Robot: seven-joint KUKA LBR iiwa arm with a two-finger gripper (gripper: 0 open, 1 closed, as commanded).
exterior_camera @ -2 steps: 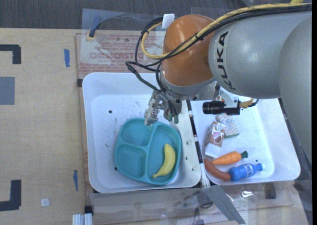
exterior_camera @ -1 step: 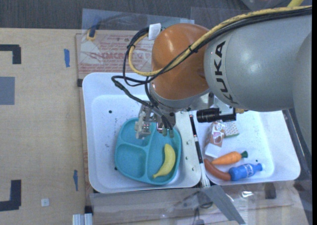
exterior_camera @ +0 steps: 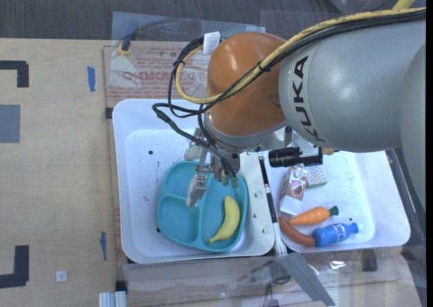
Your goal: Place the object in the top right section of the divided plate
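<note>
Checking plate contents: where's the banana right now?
The banana lies in the right-hand section of the blue divided plate, in the left white bin, just below and right of the gripper.

The divided plate (exterior_camera: 177,214) looks like smooth teal plastic with a soft sheen, and the banana (exterior_camera: 229,219) on it has a matt yellow skin. Both bins (exterior_camera: 132,163) are smooth white plastic. The bench (exterior_camera: 51,184) is pale, matt wood. The arm's orange band (exterior_camera: 243,89) shines glossy
</note>
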